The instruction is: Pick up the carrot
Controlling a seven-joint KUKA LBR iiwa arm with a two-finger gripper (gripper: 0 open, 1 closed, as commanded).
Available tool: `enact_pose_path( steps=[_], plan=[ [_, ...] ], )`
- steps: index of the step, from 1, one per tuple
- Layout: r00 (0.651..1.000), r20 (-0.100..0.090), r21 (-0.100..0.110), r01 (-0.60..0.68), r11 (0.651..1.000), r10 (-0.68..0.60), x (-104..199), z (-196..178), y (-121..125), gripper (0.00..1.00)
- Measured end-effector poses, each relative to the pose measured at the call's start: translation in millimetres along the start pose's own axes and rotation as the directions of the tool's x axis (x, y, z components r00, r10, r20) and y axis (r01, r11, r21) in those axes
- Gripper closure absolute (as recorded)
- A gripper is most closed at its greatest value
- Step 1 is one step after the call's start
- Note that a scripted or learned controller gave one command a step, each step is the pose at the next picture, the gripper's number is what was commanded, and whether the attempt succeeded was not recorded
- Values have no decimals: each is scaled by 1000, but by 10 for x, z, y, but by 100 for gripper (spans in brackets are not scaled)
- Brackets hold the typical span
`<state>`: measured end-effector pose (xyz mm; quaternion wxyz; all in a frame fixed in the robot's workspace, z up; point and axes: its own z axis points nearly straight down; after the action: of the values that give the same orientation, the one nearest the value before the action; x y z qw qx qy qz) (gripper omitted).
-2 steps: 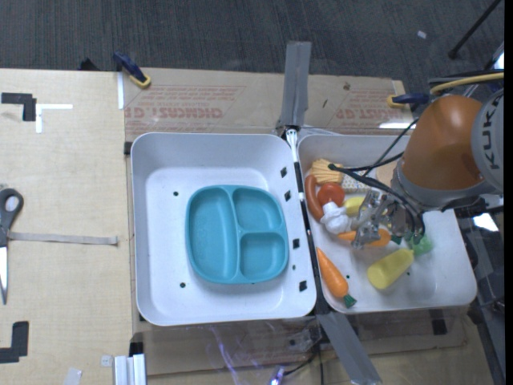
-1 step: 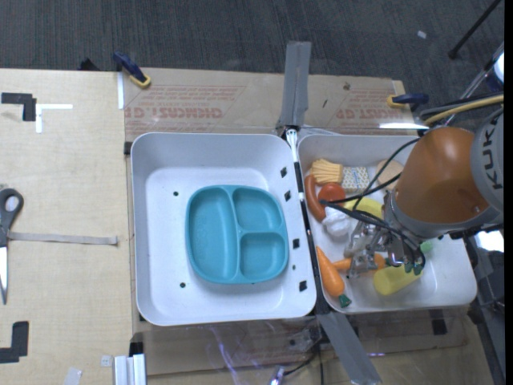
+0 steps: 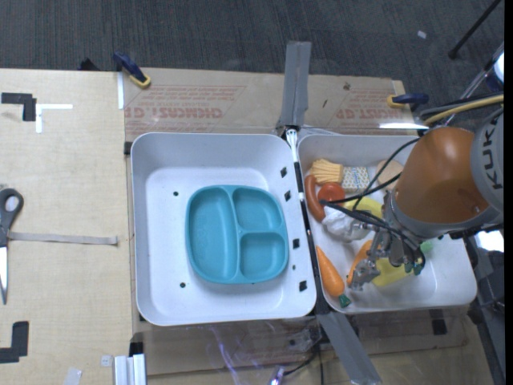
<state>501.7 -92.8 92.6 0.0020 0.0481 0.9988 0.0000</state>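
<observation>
Carrot (image 3: 330, 273) lay along right bin (image 3: 449, 295) left wall. Gripper (image 3: 365, 277) hovered just beside it; finger state could not be told.

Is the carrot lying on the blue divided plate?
No: the carrot lies in the right bin, against its left wall, while the blue plate sits in the left bin.

Dark carpet floor (image 3: 200, 14); pale wooden bench (image 3: 64, 295).

Bench (image 3: 64, 279) — two white bins (image 3: 144, 239), scissors (image 3: 8, 223), cardboard (image 3: 208, 103).
</observation>
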Motion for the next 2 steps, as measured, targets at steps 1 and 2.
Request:
enact_pose_path(
  steps=[1, 2],
  plan=[
    [973, 0, 0, -231, 973, 231, -36, 2, -52, 0],
    [814, 9, 0, -581, 814, 581, 201, -19, -60, 0]
  ],
)
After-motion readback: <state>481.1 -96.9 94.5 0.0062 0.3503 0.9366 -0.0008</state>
